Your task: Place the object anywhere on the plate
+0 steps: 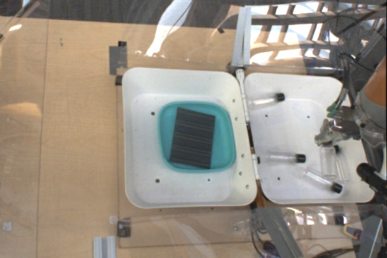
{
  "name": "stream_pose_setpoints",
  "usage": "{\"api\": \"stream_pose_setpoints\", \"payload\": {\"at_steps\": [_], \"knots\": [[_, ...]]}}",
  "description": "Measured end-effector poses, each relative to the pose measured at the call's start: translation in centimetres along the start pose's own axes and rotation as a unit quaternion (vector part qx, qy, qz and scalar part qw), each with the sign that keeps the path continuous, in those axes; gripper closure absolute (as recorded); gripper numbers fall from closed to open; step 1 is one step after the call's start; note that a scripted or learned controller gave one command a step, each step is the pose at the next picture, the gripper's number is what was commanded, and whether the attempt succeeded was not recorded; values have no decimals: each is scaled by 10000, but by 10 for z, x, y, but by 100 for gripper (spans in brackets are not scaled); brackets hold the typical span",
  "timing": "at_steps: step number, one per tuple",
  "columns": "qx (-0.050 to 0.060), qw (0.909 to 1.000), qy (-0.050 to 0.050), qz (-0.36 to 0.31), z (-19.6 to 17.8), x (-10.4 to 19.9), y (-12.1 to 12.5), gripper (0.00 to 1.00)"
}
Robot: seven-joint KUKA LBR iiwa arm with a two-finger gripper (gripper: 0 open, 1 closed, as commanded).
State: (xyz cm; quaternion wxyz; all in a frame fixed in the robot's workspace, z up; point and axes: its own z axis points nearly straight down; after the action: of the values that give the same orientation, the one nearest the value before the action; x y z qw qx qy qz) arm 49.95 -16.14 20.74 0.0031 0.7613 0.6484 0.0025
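Observation:
A teal plate point(225, 142) lies in the middle of the left bin point(139, 130). A dark grey ribbed rectangular block point(193, 138) rests flat on the plate, slightly tilted. My gripper point(328, 135) hangs over the right side of the right bin point(302, 115), far from the plate. Directly below it lies a clear tube point(331, 161); whether it touches the tube is unclear.
Several clear tubes with black caps lie in the right bin: one at the back left point(269, 98), one near the middle point(284, 158), one at the front right point(323, 180). A metal rail point(242, 39) runs back from between the bins.

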Motion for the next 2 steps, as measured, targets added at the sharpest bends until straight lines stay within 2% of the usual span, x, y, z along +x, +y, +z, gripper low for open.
{"api": "stream_pose_setpoints", "payload": {"at_steps": [1,2], "knots": [[0,10000,-1,0,0,0,0,0],[22,9886,2,1507,29,20,-14,0]]}}
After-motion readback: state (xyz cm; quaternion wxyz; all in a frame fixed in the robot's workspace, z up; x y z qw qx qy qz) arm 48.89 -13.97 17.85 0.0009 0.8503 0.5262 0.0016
